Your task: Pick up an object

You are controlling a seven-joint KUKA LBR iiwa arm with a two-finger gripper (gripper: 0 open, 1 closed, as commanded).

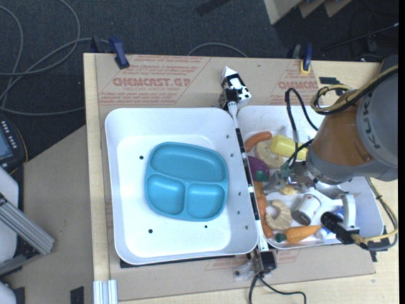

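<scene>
A jumble of small toy food is piled in the right bin (373, 215): a yellow piece (283, 146) at the far side, an orange sausage-shaped piece (257, 139) just left of it, a purple piece (257, 166) by the left wall, a white cylinder (308, 206) in the middle, a tan piece (278, 216) beside it and a carrot (301, 234) at the near edge. The gripper (286, 181) is lowered into the middle of that pile, reached in from the right. Whether the fingers are spread or pinching anything can't be told, since the tips are lost in the clutter. In the left bin (126, 170), a blue divided plate (186, 180) is seen lying flat. Both bins are set on the table (158, 75).
</scene>
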